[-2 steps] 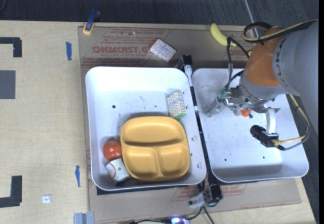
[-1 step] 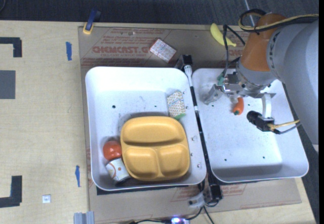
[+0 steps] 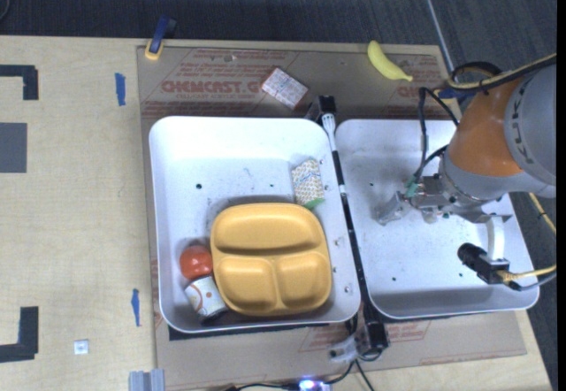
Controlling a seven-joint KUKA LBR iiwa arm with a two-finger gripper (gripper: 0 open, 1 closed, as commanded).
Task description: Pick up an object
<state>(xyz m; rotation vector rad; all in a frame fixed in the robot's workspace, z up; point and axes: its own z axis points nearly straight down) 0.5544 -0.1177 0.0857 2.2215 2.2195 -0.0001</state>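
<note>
In the left bin (image 3: 172,150), a yellow divided plate (image 3: 270,256) lies at the front. A red ball (image 3: 195,260) and a small white and orange toy (image 3: 205,295) sit against its left side. A patterned packet (image 3: 308,180) rests just behind the plate, near the bin's right wall. My gripper (image 3: 394,209) is low over the floor of the right bin (image 3: 389,274), left of its middle, with nothing visible in it. The grey arm and its orange band (image 3: 485,137) hide the bin's right part.
Behind the bins on the cardboard lie a yellow banana (image 3: 387,62), a small patterned box (image 3: 284,87) and a blue clip (image 3: 159,37). A black marker (image 3: 327,108) lies at the back end of the wall between the bins. Cables (image 3: 495,267) trail along the arm.
</note>
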